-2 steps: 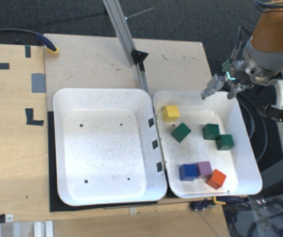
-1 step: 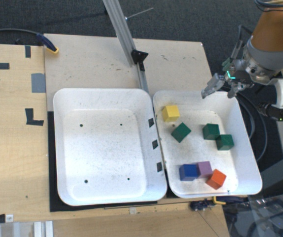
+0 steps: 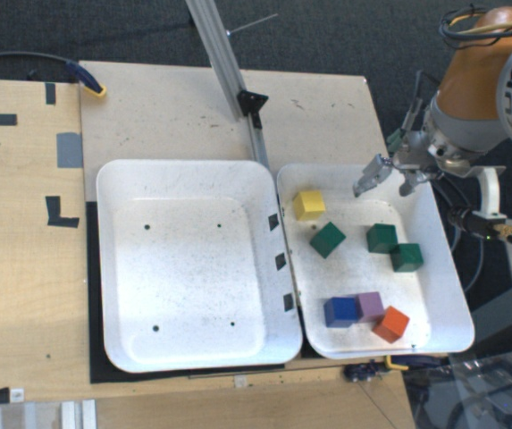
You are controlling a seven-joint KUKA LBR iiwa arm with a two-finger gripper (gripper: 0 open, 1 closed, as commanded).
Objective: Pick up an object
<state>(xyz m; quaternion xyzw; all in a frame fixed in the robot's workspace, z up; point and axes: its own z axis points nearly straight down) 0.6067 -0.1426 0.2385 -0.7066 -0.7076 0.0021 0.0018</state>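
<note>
Hovering over the far edge of the right bin (image 3: 448, 266), my gripper (image 3: 390, 179) carries nothing yet; my two fingers stand apart, one pointing toward seven o'clock and the other shorter beside it, with only air between them. So, as I judge it, the pick has barely begun: no block is chosen, none is touched, and the whole descent, the closing and the lift are left to do.

Everything I could take lies in that right bin. A yellow block (image 3: 308, 205) sits at ten o'clock from the bin's middle, nearest my fingers. A green block (image 3: 328, 239) lies just past it toward the centre, turned on its corner. Two more green blocks, one (image 3: 381, 238) and its neighbour (image 3: 407, 256), sit close together, perhaps touching, at three o'clock. Down at six o'clock a blue block (image 3: 341, 311), a purple block (image 3: 370, 305) and an orange block (image 3: 391, 323) crowd in a row, seemingly touching.

At nine o'clock from me lies the left bin (image 3: 113, 266), whose floor shows dark specks.

I reckon the yellow block is the easiest target, since it stands alone.
</note>
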